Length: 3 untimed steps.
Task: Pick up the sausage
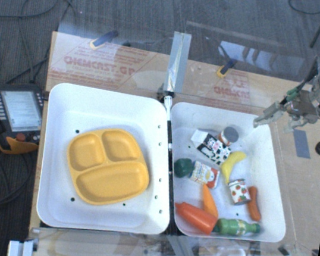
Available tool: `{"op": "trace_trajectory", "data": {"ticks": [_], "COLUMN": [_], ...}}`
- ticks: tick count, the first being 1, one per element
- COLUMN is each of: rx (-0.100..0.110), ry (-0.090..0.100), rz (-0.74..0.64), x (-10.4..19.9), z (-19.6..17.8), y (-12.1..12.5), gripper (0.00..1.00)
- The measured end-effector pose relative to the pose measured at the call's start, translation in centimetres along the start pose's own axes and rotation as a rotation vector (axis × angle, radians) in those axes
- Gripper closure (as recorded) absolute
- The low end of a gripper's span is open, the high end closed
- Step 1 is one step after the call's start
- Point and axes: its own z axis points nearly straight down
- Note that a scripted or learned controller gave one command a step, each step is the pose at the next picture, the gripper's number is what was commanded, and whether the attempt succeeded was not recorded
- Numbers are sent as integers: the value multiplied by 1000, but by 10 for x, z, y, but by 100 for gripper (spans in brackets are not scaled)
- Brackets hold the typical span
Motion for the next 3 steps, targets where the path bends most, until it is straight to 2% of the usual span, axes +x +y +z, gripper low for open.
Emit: {"op": "trace_trajectory", "data": {"ticks": [1, 2, 3], "rx": [1, -6, -2], "ry": [1, 6, 2], "rz": [-61, -63, -52], "x": [1, 5, 1], "z": [140, 160, 141], "y": [-46, -91, -91], "gripper": [0, 0, 0]}}
